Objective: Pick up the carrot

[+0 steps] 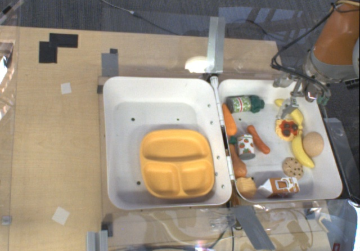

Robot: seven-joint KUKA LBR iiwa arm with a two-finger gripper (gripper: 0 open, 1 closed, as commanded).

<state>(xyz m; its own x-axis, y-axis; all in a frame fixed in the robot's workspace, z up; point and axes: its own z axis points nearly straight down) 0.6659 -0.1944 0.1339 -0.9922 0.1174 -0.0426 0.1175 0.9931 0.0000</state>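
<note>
The carrot [229, 121] is a slim orange piece lying lengthwise along the left wall of the right bin [332, 179], just below a green bottle [245, 103]. My gripper [291, 104] hangs over the far right part of the same bin, above a small round tart [288, 129] and the top of a banana [302, 149]. It is well to the right of the carrot, and nothing shows between its fingers. The orange band of the arm [336, 39] is at the upper right.
Near the carrot lie a red sausage [258, 139], a small can [246, 146] and a brown drumstick [238, 164]. A tan egg-shaped piece [313, 143], a cookie [292, 166], a carton [281, 186] and a bread roll [246, 187] are also in the right bin. The left bin [121, 109] holds a yellow divided plate [177, 162].
</note>
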